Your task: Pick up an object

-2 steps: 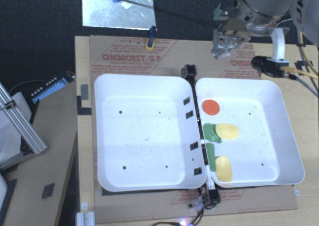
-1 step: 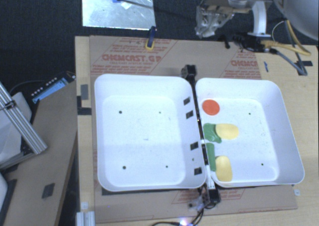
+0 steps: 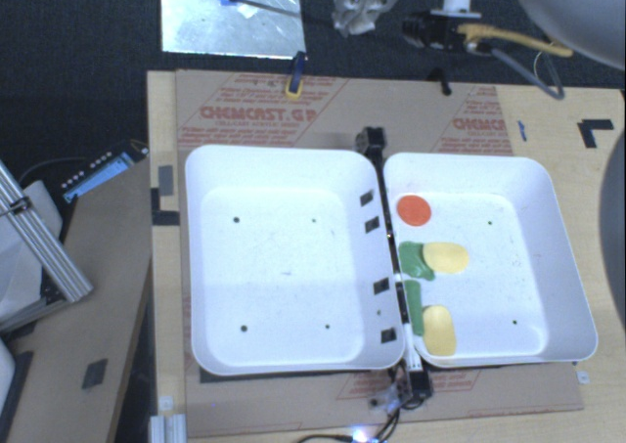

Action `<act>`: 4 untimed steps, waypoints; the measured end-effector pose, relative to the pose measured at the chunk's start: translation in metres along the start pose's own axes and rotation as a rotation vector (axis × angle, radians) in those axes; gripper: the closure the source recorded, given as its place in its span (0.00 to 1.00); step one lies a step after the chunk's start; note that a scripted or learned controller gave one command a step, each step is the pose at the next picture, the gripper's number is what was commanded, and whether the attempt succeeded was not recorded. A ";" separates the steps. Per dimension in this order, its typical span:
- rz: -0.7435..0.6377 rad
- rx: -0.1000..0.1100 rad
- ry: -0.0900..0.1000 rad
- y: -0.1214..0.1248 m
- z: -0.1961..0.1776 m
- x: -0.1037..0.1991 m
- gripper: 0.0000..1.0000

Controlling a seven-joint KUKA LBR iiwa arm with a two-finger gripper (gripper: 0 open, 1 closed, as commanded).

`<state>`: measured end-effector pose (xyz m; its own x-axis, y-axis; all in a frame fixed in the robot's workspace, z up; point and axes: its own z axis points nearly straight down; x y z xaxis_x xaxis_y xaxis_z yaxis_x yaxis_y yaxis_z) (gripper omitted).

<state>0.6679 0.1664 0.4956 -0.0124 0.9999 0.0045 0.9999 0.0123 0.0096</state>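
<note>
I am holding my pincer [image 3: 360, 3] high beyond the right bin [image 3: 559, 236], grip unreadable, nothing picked yet, the orange disc [image 3: 414, 210] lying inside.

Two white bins [image 3: 284, 162]; one orange disc [image 3: 414, 210]; two yellow pieces [image 3: 446, 257]; two green pieces [image 3: 412, 259]

Objects crowd the right bin [image 3: 548, 236] against the divider wall [image 3: 391, 255] (its right half lies open).
</note>
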 end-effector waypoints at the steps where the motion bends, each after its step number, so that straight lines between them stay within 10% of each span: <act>1: 0.001 0.019 -0.004 -0.017 0.117 0.068 1.00; 2: 0.006 -0.006 0.002 -0.033 -0.023 0.069 1.00; 3: 0.012 0.024 -0.009 -0.077 0.247 0.067 1.00; 4: 0.007 -0.010 0.004 -0.082 0.031 0.069 1.00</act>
<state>0.5850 0.2341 0.4641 -0.0050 1.0000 0.0082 0.9998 0.0049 0.0200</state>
